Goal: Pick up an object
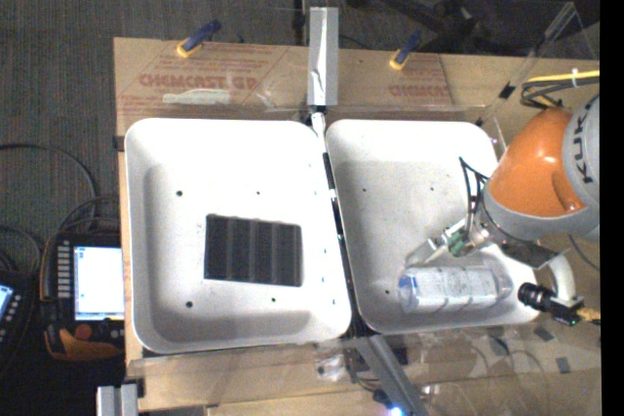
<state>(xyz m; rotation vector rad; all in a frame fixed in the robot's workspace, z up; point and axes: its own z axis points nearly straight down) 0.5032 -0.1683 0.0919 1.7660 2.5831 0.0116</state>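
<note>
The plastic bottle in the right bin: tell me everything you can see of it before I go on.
The plastic bottle lies on its side near the front edge of the right bin, long axis running left to right. It looks clear, with a pale label and a bluish end toward the left. The gripper hangs just above its upper side; contact cannot be told.

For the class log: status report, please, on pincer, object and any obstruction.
Pincer low in right bin, grip state unclear. Clear plastic bottle lying flat just below it. Dark ridged slab in left bin, no obstruction.
</note>
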